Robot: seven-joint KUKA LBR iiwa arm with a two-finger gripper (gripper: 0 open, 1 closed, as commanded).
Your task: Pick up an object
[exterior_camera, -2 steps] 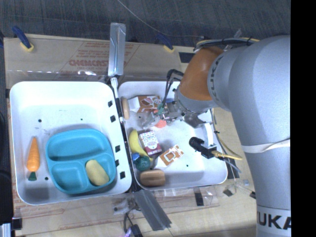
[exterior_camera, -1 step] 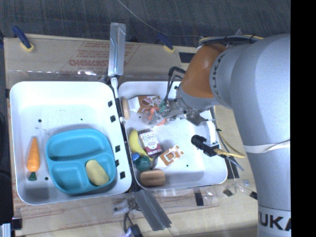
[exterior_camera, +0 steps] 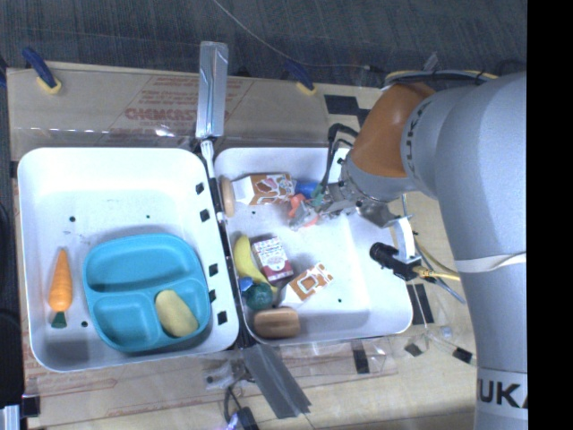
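The surface carries two bins; my gripper [exterior_camera: 315, 206] is down reaching among the right bin's [exterior_camera: 385, 307] clutter, finger state I cannot tell; next, I'd confirm a grasp before lifting.

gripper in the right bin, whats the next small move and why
Probably a short straight descent. The gripper sits low in the right bin over a cluster of small items near the back wall, next to a brown and white packet. Whether anything is gripped is hidden, so settling onto the cluster before closing seems the safest step.
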